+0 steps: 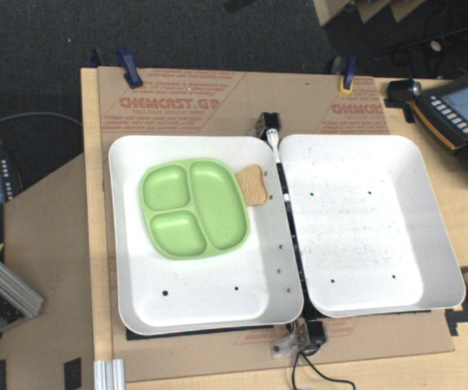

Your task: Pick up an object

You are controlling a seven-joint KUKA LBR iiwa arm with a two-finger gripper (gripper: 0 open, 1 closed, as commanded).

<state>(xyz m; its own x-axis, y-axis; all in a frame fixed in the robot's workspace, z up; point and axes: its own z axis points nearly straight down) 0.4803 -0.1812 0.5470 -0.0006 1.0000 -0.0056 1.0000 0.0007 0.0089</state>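
Beyond the far rim of the green plate, a cardboard sheet carries red print that reads "CHEMCAST G.P". The smaller lines under this word are too fine to read. Further to the right of the plate, the same red word appears once more, but the right bin cuts it at the bottom edge. Nearer than the plate, at the front border of the cardboard, some more red letters are seen; they cannot be read.

The plate lies flat in the left bin, in the far half of it. It is light green, of oval form, and is divided in three compartments: one long at the right, two smaller at the left. All three compartments have the same plain green colour.

Touching the plate at its far right rim lies a small tan piece, flat and with rounded corners, similar to a cracker. It sits between the plate and the wall of the left bin.

How the gripper stands, apart or together, cannot be told, and so also not where the plate and the tan piece lie relative to it.
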